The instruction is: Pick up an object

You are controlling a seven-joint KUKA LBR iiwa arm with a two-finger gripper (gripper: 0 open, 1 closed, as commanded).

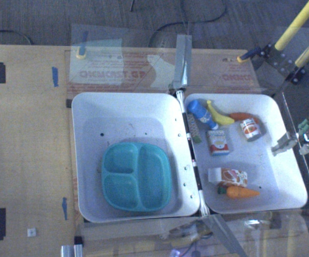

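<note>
left bin [90, 116]: held a teal three-part plastic plate [136, 176]
right bin [283, 191]: blue bottle [201, 113], yellow banana [219, 115], red can [249, 128], orange carrot [240, 192] — all lying loose
hand [291, 142]: at right rim — grip unclear

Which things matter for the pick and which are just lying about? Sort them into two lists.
For the pick, all in the right bin: blue bottle, banana, can, red box, white carton, carrot.

Lying about: teal divided plate in the left bin.
</note>
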